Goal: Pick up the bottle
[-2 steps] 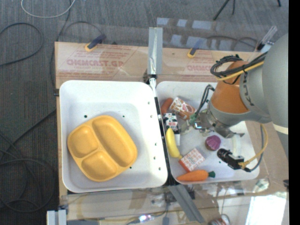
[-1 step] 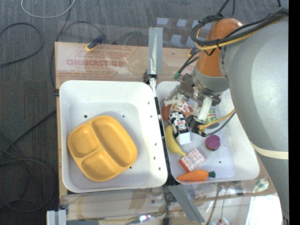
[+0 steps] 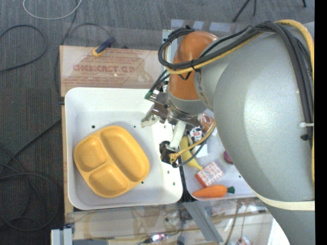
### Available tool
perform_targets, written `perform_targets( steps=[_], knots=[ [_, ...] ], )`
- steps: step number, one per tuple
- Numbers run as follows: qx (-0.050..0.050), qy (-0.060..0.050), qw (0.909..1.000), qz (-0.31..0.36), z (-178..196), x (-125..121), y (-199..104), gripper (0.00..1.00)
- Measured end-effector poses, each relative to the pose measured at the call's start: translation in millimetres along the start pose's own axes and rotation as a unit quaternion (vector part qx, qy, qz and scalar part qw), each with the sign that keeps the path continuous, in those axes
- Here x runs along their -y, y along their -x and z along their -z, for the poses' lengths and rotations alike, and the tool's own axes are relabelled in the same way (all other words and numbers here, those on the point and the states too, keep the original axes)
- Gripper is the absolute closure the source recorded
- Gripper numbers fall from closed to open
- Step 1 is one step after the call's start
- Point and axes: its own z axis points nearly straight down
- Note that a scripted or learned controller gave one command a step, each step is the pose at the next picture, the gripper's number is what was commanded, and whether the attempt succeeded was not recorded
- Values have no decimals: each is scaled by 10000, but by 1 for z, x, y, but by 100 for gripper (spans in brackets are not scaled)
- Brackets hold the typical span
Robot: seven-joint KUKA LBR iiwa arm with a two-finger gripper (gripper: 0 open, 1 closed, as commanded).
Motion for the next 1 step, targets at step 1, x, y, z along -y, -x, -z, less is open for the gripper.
perform_targets(
  steps=[1],
  knots=[
    [3,15,9999,154,93,-14,55,0]
  ],
)
